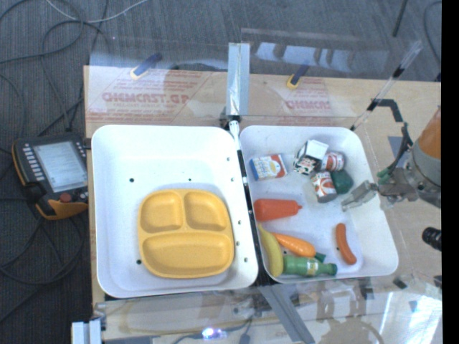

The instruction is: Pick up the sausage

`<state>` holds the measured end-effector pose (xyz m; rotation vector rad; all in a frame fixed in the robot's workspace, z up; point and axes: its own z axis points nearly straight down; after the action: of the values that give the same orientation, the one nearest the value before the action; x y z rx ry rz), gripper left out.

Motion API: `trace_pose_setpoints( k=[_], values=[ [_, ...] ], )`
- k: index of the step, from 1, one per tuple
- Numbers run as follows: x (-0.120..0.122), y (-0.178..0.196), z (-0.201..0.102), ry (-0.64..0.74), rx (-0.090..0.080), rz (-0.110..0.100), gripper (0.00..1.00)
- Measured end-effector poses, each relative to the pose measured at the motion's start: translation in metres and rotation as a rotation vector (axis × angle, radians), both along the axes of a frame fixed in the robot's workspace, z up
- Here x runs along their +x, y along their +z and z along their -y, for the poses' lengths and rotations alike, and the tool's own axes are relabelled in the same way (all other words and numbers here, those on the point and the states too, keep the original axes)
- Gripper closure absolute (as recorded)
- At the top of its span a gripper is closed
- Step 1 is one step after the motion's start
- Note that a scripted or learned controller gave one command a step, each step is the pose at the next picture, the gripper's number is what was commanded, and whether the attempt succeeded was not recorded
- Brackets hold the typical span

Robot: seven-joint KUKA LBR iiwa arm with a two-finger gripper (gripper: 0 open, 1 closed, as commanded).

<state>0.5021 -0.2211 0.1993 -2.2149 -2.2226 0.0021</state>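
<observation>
While the grey two-finger gripper point(361, 194) hovers at the right rim of the right-hand shallow white bin point(384, 264), we locate the small orange-red sausage point(345, 244) on that bin's floor in the lower right of the frame, below and slightly left of the fingertips. We note that its long axis runs nearly top to bottom in the frame, tilted slightly. We cannot tell whether the fingers are apart or together, and nothing shows between them.

Yellow divided plate point(187, 233) in left bin point(115, 149).
</observation>
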Motion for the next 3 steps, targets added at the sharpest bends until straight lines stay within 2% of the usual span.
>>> trace_pose_setpoints(
  k=[1, 2, 3],
  values=[
    [-0.0046, -0.1032, -0.0093, 0.096, 0.001, 0.003, 0.0],
    [0.0042, -0.1044, -0.0095, -0.117, 0.015, 0.016, 0.0],
    [0.0042, -0.0989, -0.0053, -0.119, 0.001, 0.021, 1.0]
  ],
)
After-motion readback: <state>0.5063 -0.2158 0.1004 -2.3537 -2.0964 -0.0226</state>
